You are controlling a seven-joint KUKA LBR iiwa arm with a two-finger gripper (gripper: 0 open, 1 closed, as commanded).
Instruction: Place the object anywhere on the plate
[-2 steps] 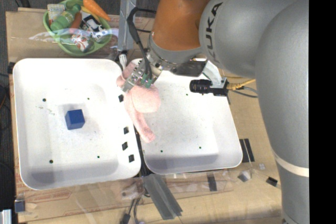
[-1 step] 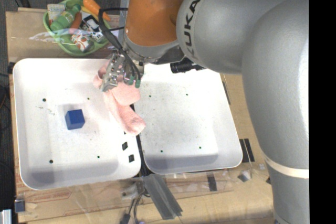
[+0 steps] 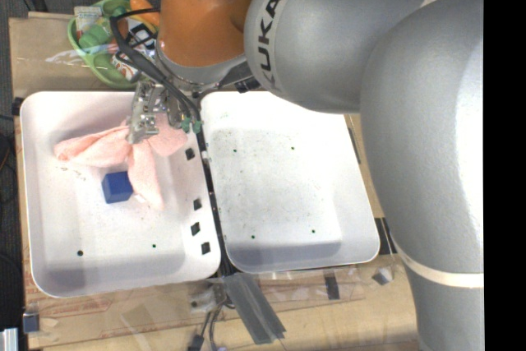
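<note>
Gripper (image 3: 141, 126) sits low over the far edge of the left bin (image 3: 49, 259), jaws pinched together on a gathered peak of the pink cloth (image 3: 99, 145). Cloth mostly rests on the bin floor, with the blue cube (image 3: 117, 187) touching its near fold. Judged early: grasp made, lift, carry and placement on the plate all left.

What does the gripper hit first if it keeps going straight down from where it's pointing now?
Most likely the pink cloth: the gripper points down into the left bin right at the cloth's bunched middle. The blue cube lies nearer the camera, off that line. Height above the cloth is unclear.
</note>
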